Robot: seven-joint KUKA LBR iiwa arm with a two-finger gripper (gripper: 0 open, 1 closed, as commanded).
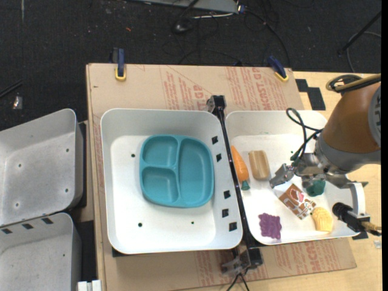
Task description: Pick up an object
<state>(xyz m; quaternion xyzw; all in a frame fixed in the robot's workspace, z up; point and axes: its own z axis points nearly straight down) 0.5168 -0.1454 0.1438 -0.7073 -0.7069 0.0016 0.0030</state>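
The left bin (115, 180) holds a teal divided plate (177, 170). In the right bin (267, 126), near its left wall, a carrot (240, 165) lies lengthwise, tip toward the frame's bottom, beside a tan block (259, 163). Lower sit a purple piece (270, 225), a brown packet (294, 200) and a yellow item (322, 219). The gripper (303, 176) hovers above the packet; I cannot tell its state.
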